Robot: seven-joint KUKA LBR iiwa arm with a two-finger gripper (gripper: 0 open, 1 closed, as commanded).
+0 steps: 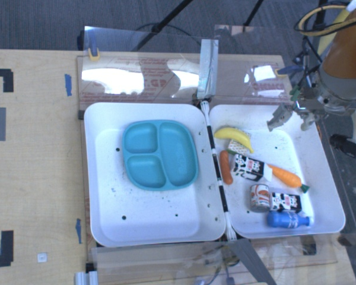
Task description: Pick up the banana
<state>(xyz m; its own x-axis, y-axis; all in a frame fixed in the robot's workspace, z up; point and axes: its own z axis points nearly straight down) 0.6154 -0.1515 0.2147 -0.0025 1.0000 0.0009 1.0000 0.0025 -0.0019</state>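
**Pincer above right bin, banana not held**

The banana [234,136] is seen lying in the right bin [320,177], near its upper-left corner, beside a sausage [226,166]. The pincer [293,119] is held open and empty over the bin's top edge, apart from the banana. A blue plate [160,154] is set in the left bin [101,177].

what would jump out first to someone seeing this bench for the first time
The bright blue three-compartment plastic plate lies alone in the left white bin. The right white bin holds a cluster: a yellow banana at the top left, an orange carrot, and a blue bottle along the near edge. The grey two-finger gripper hovers over that bin's far right corner.
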